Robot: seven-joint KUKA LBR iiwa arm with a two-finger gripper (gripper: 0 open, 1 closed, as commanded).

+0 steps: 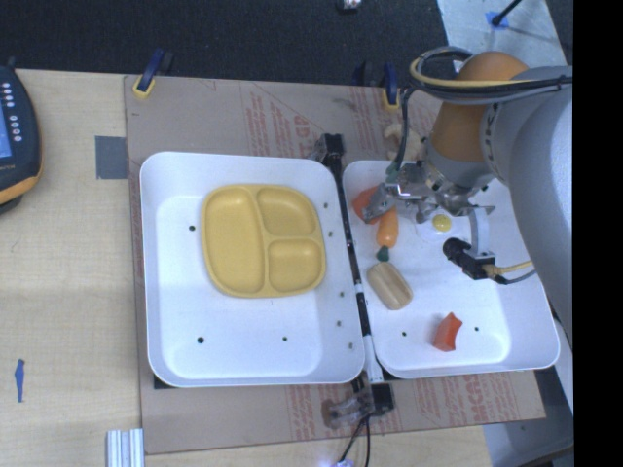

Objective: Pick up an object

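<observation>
My gripper [397, 198] hangs low over the far left part of the right bin [487, 353]. Just below it lies an orange carrot [388, 229] with a dark green tip, pointing toward the bin's front. A red piece [365, 202] sits right beside the gripper's left side, partly hidden by it. A tan bread-like block [389, 285] lies nearer the front, close to the bin's left wall. A small red-orange wedge [447, 331] rests at the front, and a small yellow ball [442, 224] sits under the wrist.
The left bin [175, 339] holds a yellow divided plate [263, 238]. The arm's grey body and orange band [477, 105] cover the right bin's far right side. A black cable fitting [467, 258] hangs over that bin. A teach pendant [15, 134] lies at the bench's left edge.
</observation>
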